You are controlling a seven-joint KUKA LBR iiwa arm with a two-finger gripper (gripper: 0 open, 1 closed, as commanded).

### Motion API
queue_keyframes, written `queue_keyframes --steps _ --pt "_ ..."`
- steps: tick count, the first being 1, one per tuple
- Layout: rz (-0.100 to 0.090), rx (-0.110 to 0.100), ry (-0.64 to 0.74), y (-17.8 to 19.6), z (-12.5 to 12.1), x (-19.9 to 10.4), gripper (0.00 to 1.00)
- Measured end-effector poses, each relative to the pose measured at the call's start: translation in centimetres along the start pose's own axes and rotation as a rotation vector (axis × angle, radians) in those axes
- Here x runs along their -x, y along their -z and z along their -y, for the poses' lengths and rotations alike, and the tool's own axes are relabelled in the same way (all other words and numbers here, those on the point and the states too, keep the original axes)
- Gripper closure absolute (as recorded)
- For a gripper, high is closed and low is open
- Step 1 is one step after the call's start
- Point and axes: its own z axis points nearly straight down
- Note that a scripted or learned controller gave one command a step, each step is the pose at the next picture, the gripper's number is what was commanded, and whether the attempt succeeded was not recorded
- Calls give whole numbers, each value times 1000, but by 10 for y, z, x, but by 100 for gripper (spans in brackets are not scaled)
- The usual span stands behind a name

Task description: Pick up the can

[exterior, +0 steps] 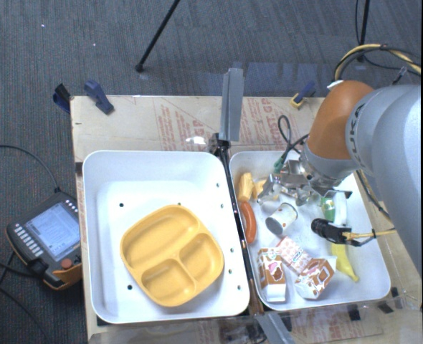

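Note:
The can (pixel 281 217) is a small pale cylinder lying tilted in the right bin (pixel 373 282), its dark open end facing the lower left. My gripper (pixel 289 189) hangs directly over it at the bin's upper middle, its metal parts just above the can's upper end. The view does not show whether the gripper touches the can.
Around the can lie a red-orange sausage (pixel 249 221), a yellow piece (pixel 246 185), a green-and-white bottle (pixel 333 208), a banana (pixel 344 260) and three small cartons (pixel 295 267). The left bin (pixel 100 192) holds a yellow divided plate (pixel 172 255).

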Motion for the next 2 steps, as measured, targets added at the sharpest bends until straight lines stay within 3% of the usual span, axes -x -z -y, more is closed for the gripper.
queue_keyframes --steps 1,2 --pt "-2 -4 1 8 0 -1 100" --pt "-2 -4 1 8 0 -1 0"
